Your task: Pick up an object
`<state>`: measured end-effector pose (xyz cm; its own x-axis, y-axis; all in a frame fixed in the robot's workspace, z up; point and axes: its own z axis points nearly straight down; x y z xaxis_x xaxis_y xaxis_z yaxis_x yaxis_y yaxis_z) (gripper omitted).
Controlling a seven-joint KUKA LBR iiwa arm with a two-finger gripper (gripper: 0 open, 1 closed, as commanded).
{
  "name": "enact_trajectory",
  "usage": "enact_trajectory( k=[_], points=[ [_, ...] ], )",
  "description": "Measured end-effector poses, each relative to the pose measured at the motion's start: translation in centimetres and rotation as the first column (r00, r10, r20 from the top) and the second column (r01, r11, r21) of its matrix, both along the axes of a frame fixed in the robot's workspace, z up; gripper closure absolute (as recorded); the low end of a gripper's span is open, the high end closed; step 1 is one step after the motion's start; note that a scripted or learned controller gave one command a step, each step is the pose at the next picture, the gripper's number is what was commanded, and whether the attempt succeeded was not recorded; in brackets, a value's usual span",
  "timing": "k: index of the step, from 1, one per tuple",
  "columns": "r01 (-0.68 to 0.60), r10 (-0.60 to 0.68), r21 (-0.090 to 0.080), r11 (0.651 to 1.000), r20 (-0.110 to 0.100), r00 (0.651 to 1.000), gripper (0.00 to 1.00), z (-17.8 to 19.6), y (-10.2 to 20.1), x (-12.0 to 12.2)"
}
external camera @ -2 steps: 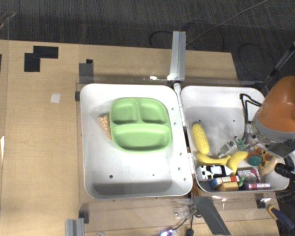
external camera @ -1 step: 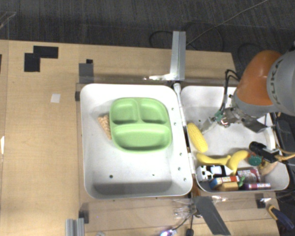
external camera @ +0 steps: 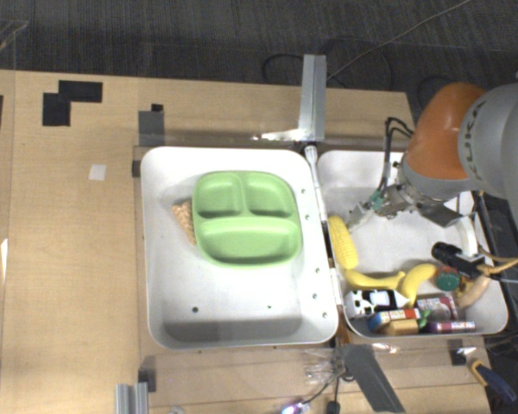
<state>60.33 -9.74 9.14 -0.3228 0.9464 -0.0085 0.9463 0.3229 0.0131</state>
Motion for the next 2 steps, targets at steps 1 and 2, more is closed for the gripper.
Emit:
enact_trajectory(
  k=[1,2],
  points=[
    [0.007,-0.007,0.004,1.0,-0.013,1.0,0.0,-0.3,-0.3,6.7],
    [-0.2,0.2,0.002,0.98,-0.01,0.98,0.0,9.0,-0.8,5.7]
  ],
)
